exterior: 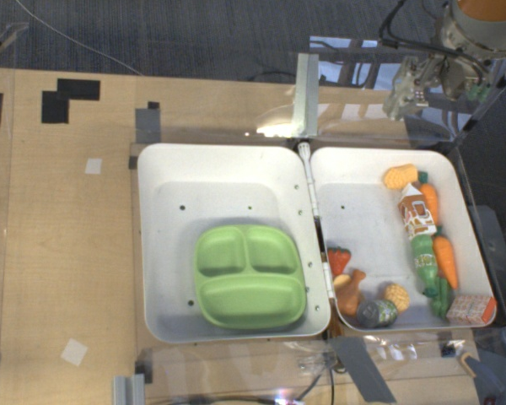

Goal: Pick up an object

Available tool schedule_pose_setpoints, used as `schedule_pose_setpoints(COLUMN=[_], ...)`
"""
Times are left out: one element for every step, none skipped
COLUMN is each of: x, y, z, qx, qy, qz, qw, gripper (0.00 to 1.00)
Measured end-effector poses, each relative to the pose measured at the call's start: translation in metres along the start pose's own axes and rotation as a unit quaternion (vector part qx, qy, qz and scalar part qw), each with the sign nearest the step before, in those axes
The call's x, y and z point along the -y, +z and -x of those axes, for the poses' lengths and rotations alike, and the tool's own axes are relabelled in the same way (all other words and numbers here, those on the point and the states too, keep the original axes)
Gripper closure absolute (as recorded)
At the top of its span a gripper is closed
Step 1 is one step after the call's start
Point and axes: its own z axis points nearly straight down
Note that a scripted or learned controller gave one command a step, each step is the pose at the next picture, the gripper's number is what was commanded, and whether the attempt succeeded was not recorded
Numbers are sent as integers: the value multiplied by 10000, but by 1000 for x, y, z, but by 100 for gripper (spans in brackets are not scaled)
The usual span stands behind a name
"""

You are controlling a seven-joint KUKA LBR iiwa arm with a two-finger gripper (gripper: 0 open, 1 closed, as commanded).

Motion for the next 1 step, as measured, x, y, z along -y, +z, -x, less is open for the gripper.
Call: schedule_pose_setpoints(x=[88], y=[37], z=[-71], qx=[-245], qy=[-1207], qz=[18], qw=[9924], gripper=[100])
